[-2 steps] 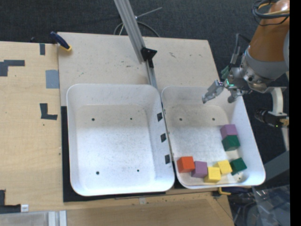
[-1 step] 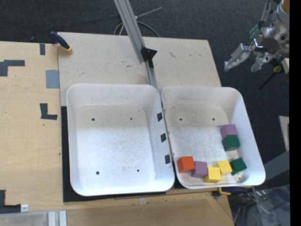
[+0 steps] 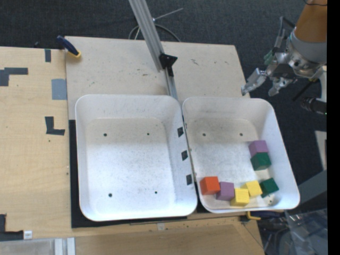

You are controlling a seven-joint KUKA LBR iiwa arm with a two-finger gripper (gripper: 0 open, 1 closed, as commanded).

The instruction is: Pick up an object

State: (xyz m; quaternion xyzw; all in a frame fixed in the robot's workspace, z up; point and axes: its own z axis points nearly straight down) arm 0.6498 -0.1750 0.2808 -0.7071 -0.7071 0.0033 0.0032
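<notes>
The gripper (image 3: 263, 85) hangs at about two o'clock from the middle of the bench, above the far rim of the right bin (image 3: 280, 137), with the arm's orange band (image 3: 313, 17) above it at the picture's upper right corner. Its two fingers (image 3: 253, 82) stand spread apart with nothing between them. All the blocks lie in the right bin, gathered along its near and right sides, at about four to five o'clock from that bin's middle. An orange block (image 3: 210, 185) sits at the left end of the near row, just beside a purple block (image 3: 226, 190); next come a yellow block (image 3: 241, 196) and a second yellow block (image 3: 254, 188), then a dark green block (image 3: 269, 186) nearest the corner. Up the right wall, a green block (image 3: 261, 161) lies touching a purple block above it (image 3: 258, 147). The left bin (image 3: 85, 142) sits beside the right one at nine o'clock. A metal rail (image 3: 146, 23) slants in from twelve o'clock to the gap between the bins. No brand, label or writing can be read anywhere; small dark tabs (image 3: 184, 154) on the bins' shared edge are too small to make out.
</notes>
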